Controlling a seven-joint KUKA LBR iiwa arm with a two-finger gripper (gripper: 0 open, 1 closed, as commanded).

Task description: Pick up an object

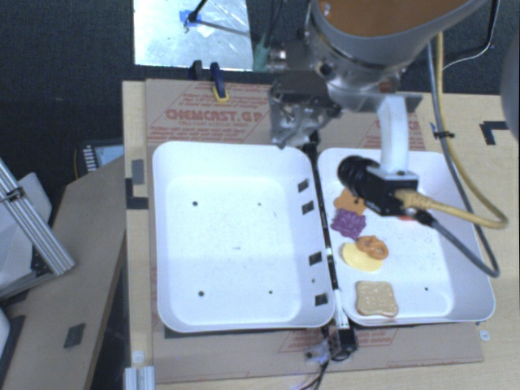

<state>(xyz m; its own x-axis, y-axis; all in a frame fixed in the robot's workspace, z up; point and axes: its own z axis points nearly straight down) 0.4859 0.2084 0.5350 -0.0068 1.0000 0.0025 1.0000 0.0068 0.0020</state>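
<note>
Brown "CHEMCAST" board [207, 114] under bins [236, 242], near gripper [297, 136]

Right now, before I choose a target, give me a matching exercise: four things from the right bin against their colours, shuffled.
Things, all in the right bin:
1. bread slice
2. grape cluster
3. pretzel
4. flat disc

Colours:
A. purple
B. yellow
C. tan
D. orange

Pairs: 1-C, 2-A, 3-D, 4-B.
</note>
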